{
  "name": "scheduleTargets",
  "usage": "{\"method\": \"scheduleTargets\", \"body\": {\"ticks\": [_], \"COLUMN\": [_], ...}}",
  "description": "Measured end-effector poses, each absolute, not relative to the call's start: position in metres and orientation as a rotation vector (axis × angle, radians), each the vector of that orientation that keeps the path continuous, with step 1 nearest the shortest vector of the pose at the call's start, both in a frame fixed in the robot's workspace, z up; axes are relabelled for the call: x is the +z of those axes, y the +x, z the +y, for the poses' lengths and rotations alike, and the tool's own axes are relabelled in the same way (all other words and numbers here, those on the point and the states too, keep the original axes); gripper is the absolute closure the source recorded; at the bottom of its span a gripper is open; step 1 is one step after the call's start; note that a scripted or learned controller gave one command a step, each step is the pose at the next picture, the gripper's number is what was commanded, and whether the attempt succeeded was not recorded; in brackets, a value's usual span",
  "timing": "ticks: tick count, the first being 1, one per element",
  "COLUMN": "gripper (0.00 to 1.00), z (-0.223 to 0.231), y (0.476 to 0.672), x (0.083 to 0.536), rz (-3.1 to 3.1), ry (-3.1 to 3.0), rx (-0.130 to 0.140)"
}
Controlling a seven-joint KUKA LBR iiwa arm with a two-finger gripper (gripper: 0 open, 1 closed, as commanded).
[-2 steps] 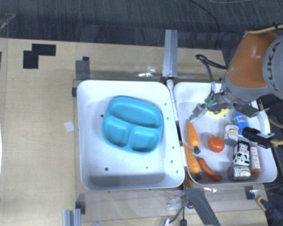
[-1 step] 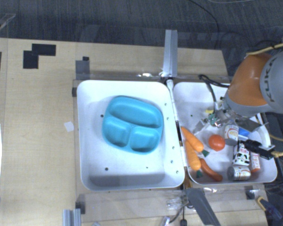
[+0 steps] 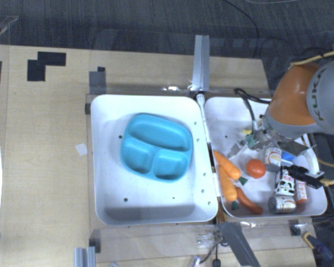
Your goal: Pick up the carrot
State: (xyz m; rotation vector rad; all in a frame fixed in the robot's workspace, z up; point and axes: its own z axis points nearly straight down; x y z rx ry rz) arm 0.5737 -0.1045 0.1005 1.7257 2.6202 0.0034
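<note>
The carrot (image 3: 227,173) lies at the left side of the right bin (image 3: 222,111), beside a red tomato (image 3: 256,168). The gripper (image 3: 255,139) hangs just far-right of it; whether it is open I cannot tell. This looks like the approach step: next it must shift left and descend over the carrot.

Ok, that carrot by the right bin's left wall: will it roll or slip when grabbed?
The carrot looks smooth and tapered, so fingers may slide toward its thin end. Its round body would probably roll if nudged sideways. It lies against the right bin wall, beside a tomato and a sausage-like piece, so room looks tight.
</note>
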Motion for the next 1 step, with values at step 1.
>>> {"method": "scheduleTargets", "body": {"ticks": [1], "gripper": [0.0], "z": [-0.095], "y": [0.5379], "x": [0.0919], "rz": [2.711], "ry": [1.534], "rx": [0.01]}}
